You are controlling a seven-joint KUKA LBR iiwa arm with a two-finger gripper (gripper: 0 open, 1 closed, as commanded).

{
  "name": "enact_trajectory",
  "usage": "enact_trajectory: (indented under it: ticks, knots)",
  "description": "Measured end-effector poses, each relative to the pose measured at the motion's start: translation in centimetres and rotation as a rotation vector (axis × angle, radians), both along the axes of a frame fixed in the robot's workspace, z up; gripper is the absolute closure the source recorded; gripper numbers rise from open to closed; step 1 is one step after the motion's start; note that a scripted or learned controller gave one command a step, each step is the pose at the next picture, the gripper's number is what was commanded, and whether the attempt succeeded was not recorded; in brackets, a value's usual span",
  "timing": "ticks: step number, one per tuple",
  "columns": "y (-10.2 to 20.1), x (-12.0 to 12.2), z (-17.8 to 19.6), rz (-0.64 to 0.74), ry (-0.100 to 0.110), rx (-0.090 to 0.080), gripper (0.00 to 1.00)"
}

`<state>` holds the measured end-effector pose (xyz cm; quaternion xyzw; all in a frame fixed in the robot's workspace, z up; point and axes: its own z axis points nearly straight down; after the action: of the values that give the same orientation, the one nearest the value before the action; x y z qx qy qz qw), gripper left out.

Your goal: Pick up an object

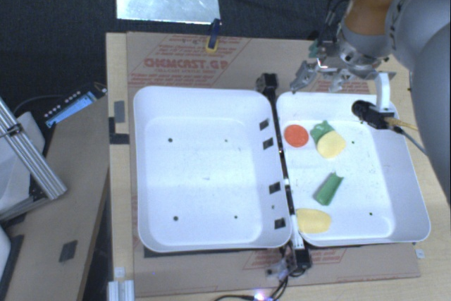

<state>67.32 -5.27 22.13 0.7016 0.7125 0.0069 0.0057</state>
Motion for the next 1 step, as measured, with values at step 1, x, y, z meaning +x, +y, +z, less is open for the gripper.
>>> enact_trajectory:
  ticks: [1]
  knots:
    - [8.16,-0.38,7.32,-0.006,0.01,-0.001,0.0]
